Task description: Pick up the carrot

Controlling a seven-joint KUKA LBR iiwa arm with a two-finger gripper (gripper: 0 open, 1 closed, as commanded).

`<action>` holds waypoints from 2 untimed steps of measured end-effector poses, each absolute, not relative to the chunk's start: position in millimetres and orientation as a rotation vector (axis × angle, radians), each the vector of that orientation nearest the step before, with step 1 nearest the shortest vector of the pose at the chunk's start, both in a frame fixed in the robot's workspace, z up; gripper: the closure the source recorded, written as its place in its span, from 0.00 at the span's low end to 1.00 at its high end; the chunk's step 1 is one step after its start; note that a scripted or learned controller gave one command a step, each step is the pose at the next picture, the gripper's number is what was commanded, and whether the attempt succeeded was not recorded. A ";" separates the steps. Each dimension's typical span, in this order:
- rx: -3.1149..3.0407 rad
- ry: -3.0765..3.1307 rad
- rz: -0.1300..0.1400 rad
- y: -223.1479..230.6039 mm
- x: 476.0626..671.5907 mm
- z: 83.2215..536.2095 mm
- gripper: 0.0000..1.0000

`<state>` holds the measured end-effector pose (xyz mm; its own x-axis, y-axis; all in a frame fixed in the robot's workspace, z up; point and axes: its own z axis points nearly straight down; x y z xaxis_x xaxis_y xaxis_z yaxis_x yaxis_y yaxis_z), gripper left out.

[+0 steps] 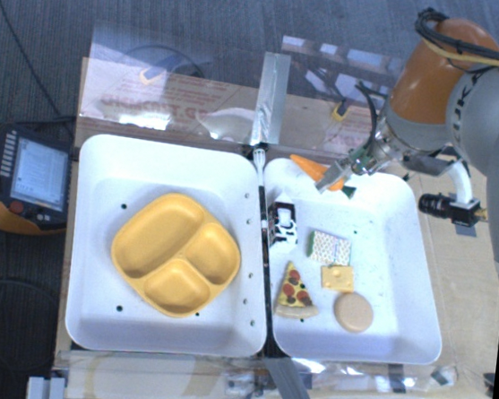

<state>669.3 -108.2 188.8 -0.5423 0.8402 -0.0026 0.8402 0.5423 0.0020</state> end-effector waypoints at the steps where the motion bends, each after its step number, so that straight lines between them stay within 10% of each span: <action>1: 1.609 2.698 0.000 -122.0 668.6 193.9 1.00; 2: 1.605 2.698 0.001 -120.6 669.4 203.3 1.00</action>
